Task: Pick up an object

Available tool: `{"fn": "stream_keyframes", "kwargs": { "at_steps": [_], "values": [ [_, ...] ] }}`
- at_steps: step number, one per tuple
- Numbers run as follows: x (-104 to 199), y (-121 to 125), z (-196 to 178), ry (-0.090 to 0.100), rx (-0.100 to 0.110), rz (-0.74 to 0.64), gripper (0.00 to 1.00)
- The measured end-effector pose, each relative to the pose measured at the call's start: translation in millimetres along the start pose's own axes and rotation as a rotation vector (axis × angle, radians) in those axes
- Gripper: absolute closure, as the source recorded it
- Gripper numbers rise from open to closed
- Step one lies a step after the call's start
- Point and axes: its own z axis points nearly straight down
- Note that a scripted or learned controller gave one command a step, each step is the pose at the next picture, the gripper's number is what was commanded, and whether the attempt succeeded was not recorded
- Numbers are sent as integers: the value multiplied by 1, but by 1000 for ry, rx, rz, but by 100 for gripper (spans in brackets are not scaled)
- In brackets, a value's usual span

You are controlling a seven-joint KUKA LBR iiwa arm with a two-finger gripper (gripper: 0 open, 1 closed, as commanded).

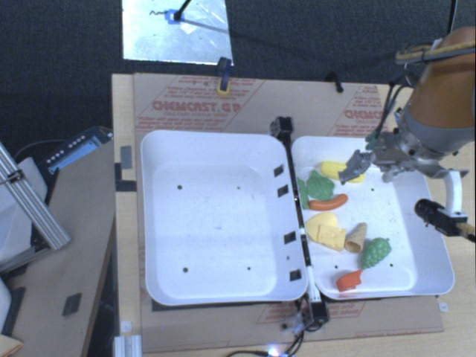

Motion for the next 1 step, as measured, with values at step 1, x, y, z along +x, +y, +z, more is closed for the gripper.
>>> {"fn": "stream_keyframes", "kwargs": {
  "at_steps": [1],
  "values": [
    [142,-27,75,6,8,-14,0]
  ]
}}
